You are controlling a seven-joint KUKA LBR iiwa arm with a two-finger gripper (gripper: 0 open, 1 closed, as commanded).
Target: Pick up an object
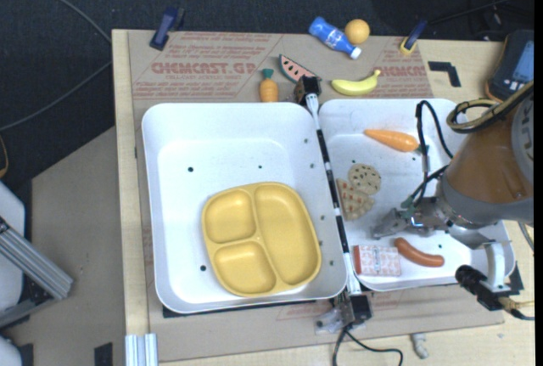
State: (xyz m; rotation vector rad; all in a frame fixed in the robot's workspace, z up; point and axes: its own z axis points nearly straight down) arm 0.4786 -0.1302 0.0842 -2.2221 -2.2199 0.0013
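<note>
My gripper [386,227] hangs low in the right bin [339,112], pointing left, with the orange-banded arm [488,169] behind it. Just below and right of it lies a red sausage [419,254]. A red-and-white packet [376,261] rests at the bin's front left. Left of the gripper sit a waffle piece [355,201] and a chocolate-chip cookie [365,178]. An orange carrot [390,139] lies further back. Nothing shows held in the gripper.
The left bin [170,135] holds a yellow divided plate [260,237]. Behind the bins on the bench lie a banana [356,84], a blue bottle [333,36], an orange [357,30], a watermelon slice [293,67] and a small carrot toy [269,89].
</note>
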